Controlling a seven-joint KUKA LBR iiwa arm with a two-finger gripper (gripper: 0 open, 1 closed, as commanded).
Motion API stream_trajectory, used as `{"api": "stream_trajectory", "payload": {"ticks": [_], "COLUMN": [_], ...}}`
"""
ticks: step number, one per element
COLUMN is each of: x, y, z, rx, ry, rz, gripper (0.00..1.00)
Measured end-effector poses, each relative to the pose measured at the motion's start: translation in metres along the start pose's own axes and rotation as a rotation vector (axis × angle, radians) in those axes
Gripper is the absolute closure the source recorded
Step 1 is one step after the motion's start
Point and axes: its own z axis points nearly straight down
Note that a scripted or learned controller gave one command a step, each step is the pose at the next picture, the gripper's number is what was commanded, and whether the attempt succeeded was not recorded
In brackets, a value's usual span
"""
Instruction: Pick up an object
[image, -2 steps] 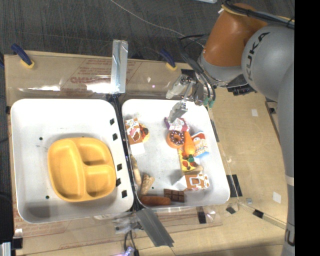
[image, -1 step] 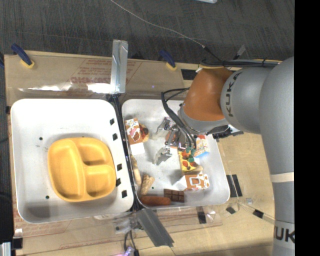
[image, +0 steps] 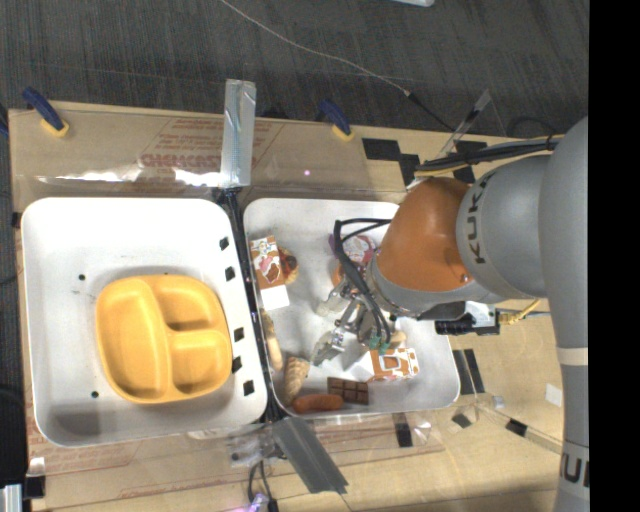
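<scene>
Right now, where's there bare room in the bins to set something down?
Left bin: bare floor all around the yellow tray, widest above it. Right bin: bare strip along its top edge. Its lower half is crowded with the gripper, chocolate bar and carton.

One fixed camera above the bench, slanted downward, both white bins (image: 40, 330) in frame, arm (image: 520, 230) entering right

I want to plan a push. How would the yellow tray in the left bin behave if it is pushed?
The yellow tray looks like rigid moulded plastic, so probably stiff. It lies flat and wide, so it should slide, not tip. Its glossy surface may be slippery.
</scene>
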Motion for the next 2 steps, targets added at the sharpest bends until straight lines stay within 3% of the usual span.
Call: {"api": "stream_trajectory", "payload": {"ticks": [1, 2], "x": [-0.074, -0.082], "y": [0.068, 0.031], "z": [-0.031, -0.001], "rx": [-0.002, 0.001], "ry": [-0.007, -0.002], "rz": [-0.002, 0.011], "gripper": [0.0, 0.0]}}
